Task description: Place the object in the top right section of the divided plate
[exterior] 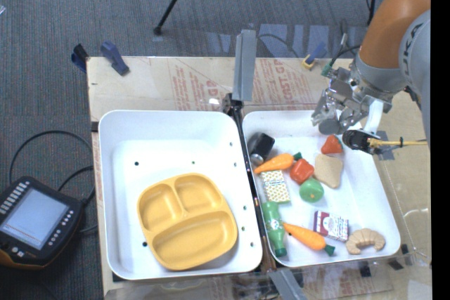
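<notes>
The yellow divided plate (191, 239) lies in the left bin (119, 151), with two small sections at its far side and one large section nearest the camera; nothing lies in any section. My gripper (332, 121) hangs over the far right part of the right bin (383, 211), just up and left of a red strawberry-like toy (332, 145). I see nothing held in it. Toy foods lie below it: a beige bread slice (328, 170), a red pepper (302, 170), a green apple (311, 190) and a carrot (274, 164).
The right bin also holds a black cylinder (260, 145), a checkered packet (275, 186), a green bottle (275, 228), a second carrot (307, 235), a red-and-white box (330, 225) and a croissant (365, 240). A grey post (245, 67) stands behind the bins.
</notes>
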{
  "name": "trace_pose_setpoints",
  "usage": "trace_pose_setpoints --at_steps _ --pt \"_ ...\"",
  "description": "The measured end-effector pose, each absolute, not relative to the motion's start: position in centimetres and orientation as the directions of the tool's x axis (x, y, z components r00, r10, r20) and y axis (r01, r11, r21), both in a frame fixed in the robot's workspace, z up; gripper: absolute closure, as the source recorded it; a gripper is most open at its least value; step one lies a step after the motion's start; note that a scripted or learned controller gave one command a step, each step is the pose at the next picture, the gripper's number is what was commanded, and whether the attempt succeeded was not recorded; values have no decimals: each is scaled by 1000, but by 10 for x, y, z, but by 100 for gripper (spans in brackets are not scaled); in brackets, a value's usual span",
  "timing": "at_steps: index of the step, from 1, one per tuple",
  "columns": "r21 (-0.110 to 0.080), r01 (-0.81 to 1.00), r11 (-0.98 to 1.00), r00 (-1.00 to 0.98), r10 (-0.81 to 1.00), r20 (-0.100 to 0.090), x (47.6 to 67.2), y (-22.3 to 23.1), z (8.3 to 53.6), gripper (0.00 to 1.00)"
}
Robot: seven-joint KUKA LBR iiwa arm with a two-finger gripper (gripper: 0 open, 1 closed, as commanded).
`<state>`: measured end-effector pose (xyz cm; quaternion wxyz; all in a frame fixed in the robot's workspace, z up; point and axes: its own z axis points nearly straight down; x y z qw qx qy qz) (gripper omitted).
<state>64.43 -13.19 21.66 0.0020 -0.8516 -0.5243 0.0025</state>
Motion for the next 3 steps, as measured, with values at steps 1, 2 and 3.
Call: trace_pose_setpoints --at_steps 1,2,3 --pt "-9 896 -444 444 896 -3 645 -131 225 100" --pt "-13 915 -403 403 915 -1 541 -27 184 100" --pt "-1 807 -590 590 807 -1 552 -67 279 100"
